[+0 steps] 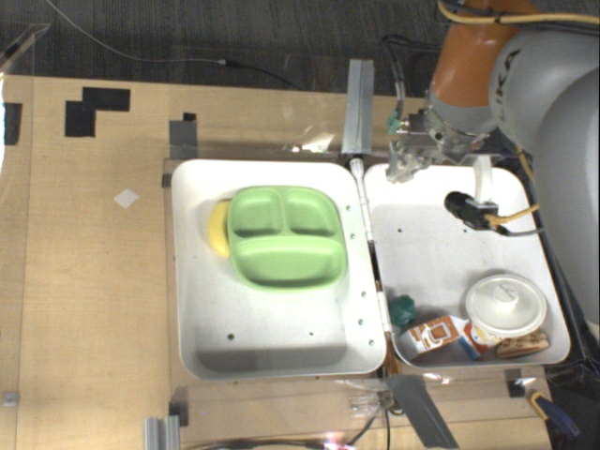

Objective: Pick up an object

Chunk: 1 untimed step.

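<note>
My gripper [409,161] hangs over the far left corner of the right bin [441,251], well above the things that lie in it. At that bin's near edge are a white round lidded tub [506,306], a small orange and brown carton [436,334], a teal lump [403,309] and a brown packet [523,347]. The left bin [202,326] holds a green divided plate [284,235] with a yellow object [217,230] sticking out from under its left side. Nothing shows between the gripper and any of these.
A black plug on a yellow cable [473,208] hangs over the far right of the right bin, under the grey arm [553,92]. A metal post [356,101] stands behind the wall that divides the bins.
</note>
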Available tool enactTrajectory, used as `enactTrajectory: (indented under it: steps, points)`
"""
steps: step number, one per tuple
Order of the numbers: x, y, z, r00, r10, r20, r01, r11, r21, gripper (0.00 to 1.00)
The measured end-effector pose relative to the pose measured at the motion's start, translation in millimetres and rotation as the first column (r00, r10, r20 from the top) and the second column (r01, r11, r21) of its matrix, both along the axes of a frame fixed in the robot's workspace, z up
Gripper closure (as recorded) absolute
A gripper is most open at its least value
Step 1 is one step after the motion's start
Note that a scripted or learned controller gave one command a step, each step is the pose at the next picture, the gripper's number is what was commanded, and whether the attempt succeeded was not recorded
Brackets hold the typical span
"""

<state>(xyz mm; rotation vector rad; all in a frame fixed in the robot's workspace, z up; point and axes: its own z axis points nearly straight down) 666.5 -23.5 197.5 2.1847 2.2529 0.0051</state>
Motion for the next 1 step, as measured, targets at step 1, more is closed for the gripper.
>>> enactTrajectory:
  steps: [1]
  points:
    - [3.4, -7.3, -11.1, 1.0, -0.008, 0.001, 0.008, 1.0, -0.001, 1.0]
